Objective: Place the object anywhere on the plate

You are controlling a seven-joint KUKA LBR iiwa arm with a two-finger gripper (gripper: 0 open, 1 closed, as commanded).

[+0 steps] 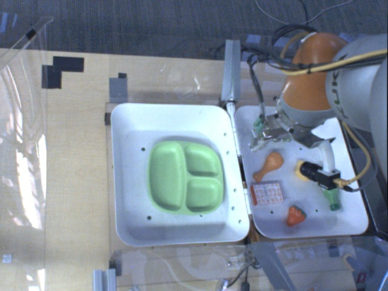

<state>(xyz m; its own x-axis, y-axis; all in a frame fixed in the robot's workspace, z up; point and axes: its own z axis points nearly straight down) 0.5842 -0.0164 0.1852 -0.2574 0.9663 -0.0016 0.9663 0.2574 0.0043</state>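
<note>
Risk: slipped or wrong pick

Gripper (265,135) hangs in the right bin (351,217), near the drumstick (270,164), apart from it. Whether it is spread or closed cannot be told. The drumstick, the likely object, is orange, with one bulbous end tapering to a thin stem. It may roll from a pinch. The card (267,193) lies close and could be caught instead. The plate (185,177) sits in the left bin (130,223).

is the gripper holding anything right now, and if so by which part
Nothing looks held. The gripper sits over the back corner of the right bin; the orange drumstick lies on the bin floor nearby.
</note>
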